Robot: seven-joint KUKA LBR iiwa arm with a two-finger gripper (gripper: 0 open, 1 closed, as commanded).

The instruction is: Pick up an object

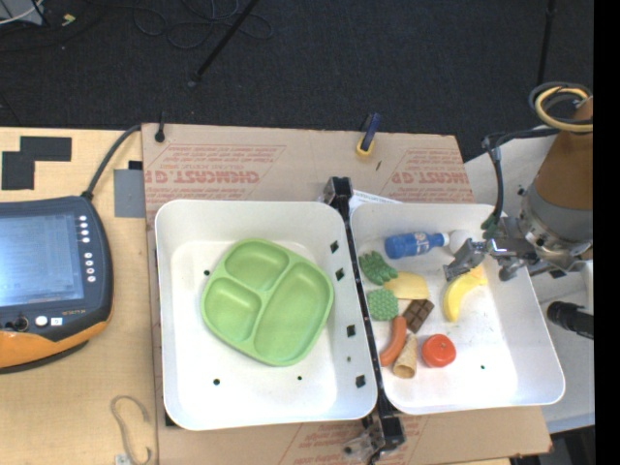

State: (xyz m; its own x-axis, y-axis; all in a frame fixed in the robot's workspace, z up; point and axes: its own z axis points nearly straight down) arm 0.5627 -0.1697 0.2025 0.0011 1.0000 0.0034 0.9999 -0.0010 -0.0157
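Toy food fills the right bin: tomato and cone nearest, then carrot, chocolate, banana just below the open, empty gripper, and blue bottle beyond.

Grey arm with orange band, black cable, seemingly metal claw

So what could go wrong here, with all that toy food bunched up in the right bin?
Two things, probably. The gripper sits right above the banana, whose curved shape might slip out of a pinch. And the chocolate piece, carrot and cone lie touching, so a grab there may nudge neighbours or catch two. The tomato could also roll if bumped.
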